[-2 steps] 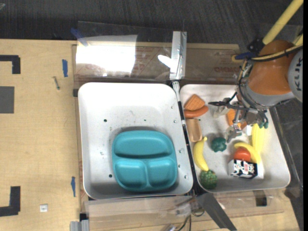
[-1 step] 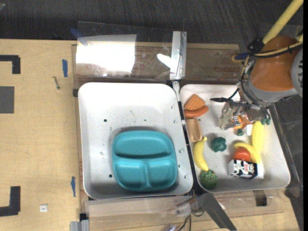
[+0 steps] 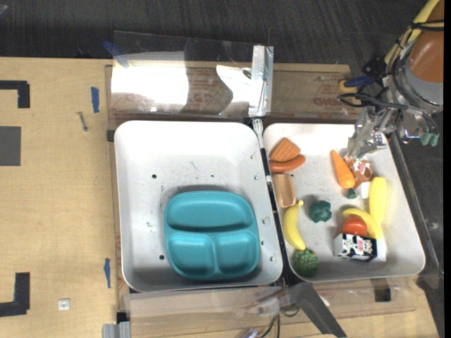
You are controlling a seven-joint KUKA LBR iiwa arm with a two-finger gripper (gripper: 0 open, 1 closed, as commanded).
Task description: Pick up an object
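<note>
Camera view gives us the two white bins side by side: the left bin carries a teal divided tray, and the right bin carries a scatter of toy food. We see the gripper reaching in from the right, hanging over the far right part of the right bin, but we cannot tell how it is set, and we see nothing clearly gripped in it. Just beside and slightly nearer than the gripper lies an orange carrot, tilted, with a small red-and-white piece touching its right side. Nearer still on the right we find a yellow corn-like piece, a red tomato resting against a yellow curved piece, and a black-and-white carton. Toward the left of that bin we note an orange wedge over a red sausage, a tan stick, a banana, a dark green piece and broccoli at the near edge.
</note>
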